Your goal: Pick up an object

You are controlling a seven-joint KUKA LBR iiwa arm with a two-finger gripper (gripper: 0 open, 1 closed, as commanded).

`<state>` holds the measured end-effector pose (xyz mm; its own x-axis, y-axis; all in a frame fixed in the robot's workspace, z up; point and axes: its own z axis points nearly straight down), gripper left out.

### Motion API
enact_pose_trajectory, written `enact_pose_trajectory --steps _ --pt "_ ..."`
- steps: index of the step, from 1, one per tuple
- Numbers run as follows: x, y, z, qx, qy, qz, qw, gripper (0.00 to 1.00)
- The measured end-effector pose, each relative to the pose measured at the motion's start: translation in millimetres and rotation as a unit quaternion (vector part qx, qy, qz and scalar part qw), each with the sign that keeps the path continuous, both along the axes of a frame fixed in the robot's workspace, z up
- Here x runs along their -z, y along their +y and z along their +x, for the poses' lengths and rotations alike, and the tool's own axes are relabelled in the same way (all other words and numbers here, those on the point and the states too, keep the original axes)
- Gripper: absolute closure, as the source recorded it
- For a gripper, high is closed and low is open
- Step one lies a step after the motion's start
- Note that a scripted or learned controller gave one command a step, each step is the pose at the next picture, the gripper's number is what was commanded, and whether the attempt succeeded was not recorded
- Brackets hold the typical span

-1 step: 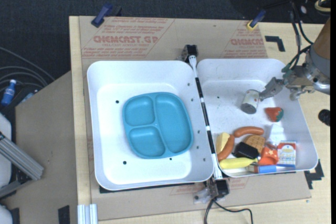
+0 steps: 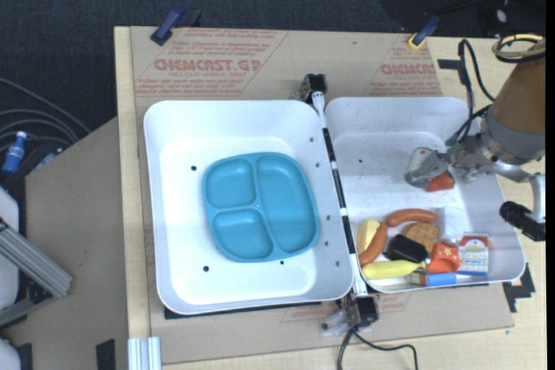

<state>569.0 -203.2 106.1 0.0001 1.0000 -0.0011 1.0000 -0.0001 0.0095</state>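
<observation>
My gripper (image 2: pixel 423 172) reaches into the right bin (image 2: pixel 381 121) from the right, low over its middle. A small red-orange object (image 2: pixel 442 182) lies right against the gripper's tip, partly covered by it; whether it is gripped is unclear. Along the bin's near side lies a pile: a sausage (image 2: pixel 409 217), a brown waffle-like piece (image 2: pixel 423 234), a black item (image 2: pixel 406 249), a yellow banana (image 2: pixel 390 270), a red-and-white carton (image 2: pixel 473 254) and a blue pen-like stick (image 2: pixel 444 279).
The left bin (image 2: pixel 173 152) holds a blue divided plate (image 2: pixel 258 205). A black clamp (image 2: pixel 314 86) sits where the two bins meet at the back. The arm's orange band (image 2: pixel 527 100) and cables (image 2: pixel 473 74) stand over the right bin's far right corner.
</observation>
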Motion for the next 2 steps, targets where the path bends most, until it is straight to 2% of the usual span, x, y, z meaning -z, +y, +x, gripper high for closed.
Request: enact_pose_trajectory --steps 1,2 --pt "-11.5 -0.3 1.2 0.0 -0.002 -0.0006 1.0 1.0" --pt "-10.8 -0.2 0.7 0.0 -0.001 -0.0004 1.0 0.0"
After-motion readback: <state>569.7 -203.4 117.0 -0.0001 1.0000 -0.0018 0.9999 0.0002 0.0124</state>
